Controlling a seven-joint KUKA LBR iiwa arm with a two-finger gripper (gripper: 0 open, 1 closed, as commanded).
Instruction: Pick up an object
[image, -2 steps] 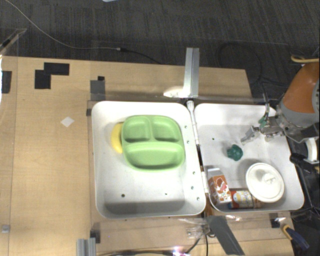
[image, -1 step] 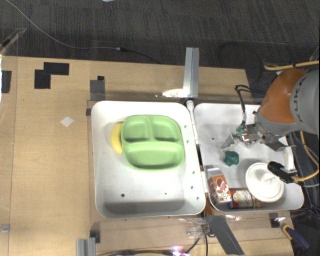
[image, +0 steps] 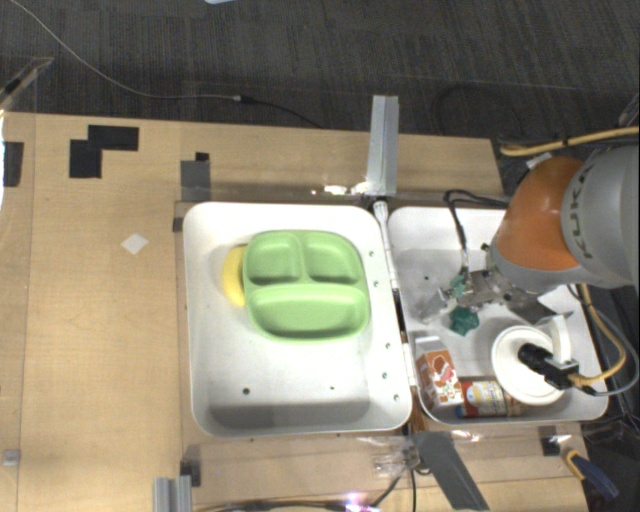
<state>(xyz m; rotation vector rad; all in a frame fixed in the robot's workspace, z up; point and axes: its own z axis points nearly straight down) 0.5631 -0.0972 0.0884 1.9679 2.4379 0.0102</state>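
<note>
Just beside the tool (image: 462, 290), inside the right bin (image: 420, 235), lies a small teal object (image: 463, 320); whether the tool grips it I cannot tell. Near it sit a white cup (image: 510, 372) and a snack packet (image: 438, 377).

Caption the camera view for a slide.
End effector over right bin above teal object; green tray in left bin.

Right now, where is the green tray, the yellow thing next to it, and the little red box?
green tray (image: 303, 285): camera view, left bin, on its big lower compartment.
yellow thing (image: 232, 277): camera view, on the part peeking out at the tray's left edge.
red box (image: 438, 378): camera view, right bin, on its top face.
</note>
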